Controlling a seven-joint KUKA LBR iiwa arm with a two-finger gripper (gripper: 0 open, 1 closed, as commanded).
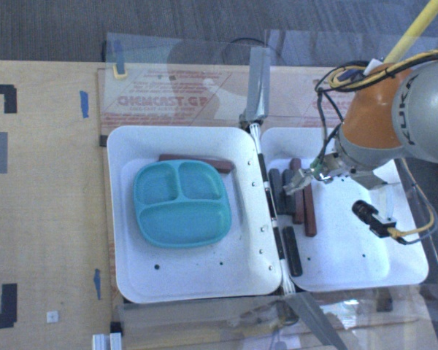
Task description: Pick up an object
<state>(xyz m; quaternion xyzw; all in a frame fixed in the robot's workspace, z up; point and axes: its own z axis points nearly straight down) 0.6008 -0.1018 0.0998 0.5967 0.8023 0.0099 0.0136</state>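
Note:
My gripper (301,182) hangs over the left part of the right bin (365,261), right above a cluster of dark bars. A brown bar (307,214) lies just below it, running toward the front. A black bar (276,189) lies along the bin's left wall, and another black bar (293,251) sits nearer the front. The top of one more brown bar (296,166) pokes out behind the gripper. Nothing can be made out in the gripper's grasp. In the left bin (131,268) rests a teal divided plate (181,203) with a brown stick (197,161) behind it.
A black connector (370,216) on a yellow-tipped cable (412,232) hangs off the arm over the right bin's middle. The orange-banded wrist (376,119) covers the bin's back right. A metal divider post (258,86) stands behind the two bins.

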